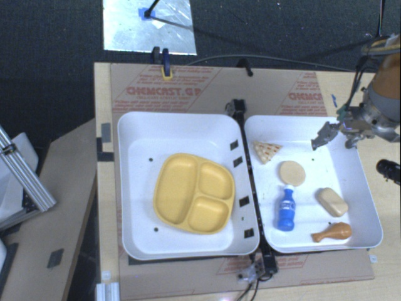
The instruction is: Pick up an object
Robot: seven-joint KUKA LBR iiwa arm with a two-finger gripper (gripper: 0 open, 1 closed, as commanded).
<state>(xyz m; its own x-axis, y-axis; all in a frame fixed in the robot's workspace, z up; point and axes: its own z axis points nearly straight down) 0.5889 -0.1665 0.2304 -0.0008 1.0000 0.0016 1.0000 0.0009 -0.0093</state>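
Observation:
The right bin holds a waffle-patterned wedge, a round tan cookie, a blue bottle, a beige bread roll and a brown drumstick. My gripper hovers over the bin's far right part, its two dark fingers spread apart with nothing between them. It stands up and to the right of the cookie, apart from every object.
The left bin bears a yellow sectioned tray. A black divider with clips runs between the bins. A blue and yellow clamp sits at the board's far edge. The arm comes in from the right.

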